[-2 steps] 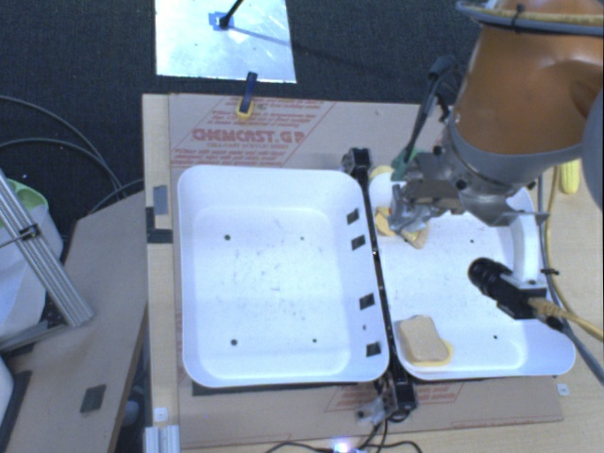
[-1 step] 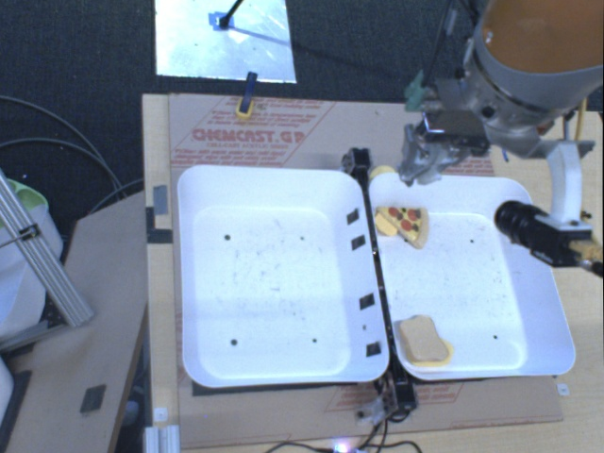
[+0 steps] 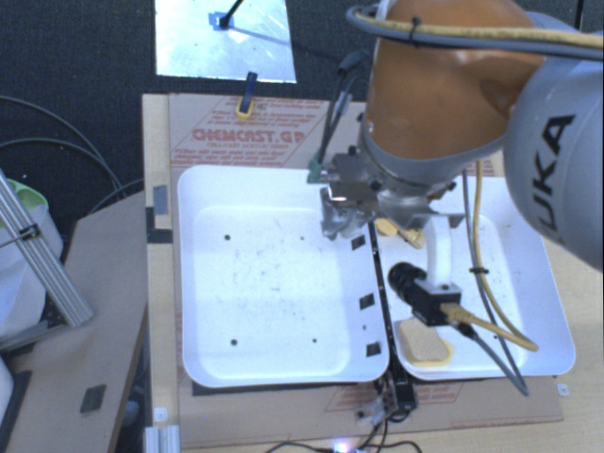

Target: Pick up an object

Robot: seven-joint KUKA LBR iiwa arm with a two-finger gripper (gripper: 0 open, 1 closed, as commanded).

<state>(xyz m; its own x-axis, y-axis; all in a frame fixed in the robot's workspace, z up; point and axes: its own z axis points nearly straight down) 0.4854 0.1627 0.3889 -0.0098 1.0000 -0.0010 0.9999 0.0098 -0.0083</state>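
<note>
At the far left, a slanted aluminium bar [image 3: 42, 262] is seen beside a pale tabletop. At the top, a shiny silver sheet [image 3: 222, 26] is laid on dark carpet. Below it, a brown board [image 3: 283, 121] is spread under both bins. It is printed in red with "CHEMCAST GP", and the smaller lines beneath are too fine to be read. A small dark stick with a yellow end [image 3: 247, 97] is set on the board's back edge.

The left bin [image 3: 203, 281], white and shallow, is marked by a few dark specks on its floor. Small black squares [image 3: 366, 302] are spaced along the seam between the bins.

The gripper [image 3: 337, 220] is hung over that seam, near the back. Whether it is spread or closed cannot be told, and nothing is seen held in it. Just to its right, a small yellow piece [image 3: 404, 234] is partly hidden. A flat tan piece [image 3: 425, 344] is lying at the front of the right bin [image 3: 559, 347], against its near wall.

The arm [image 3: 444, 64] is domed in orange, and the letters "UKA" are read on its grey casing.
</note>
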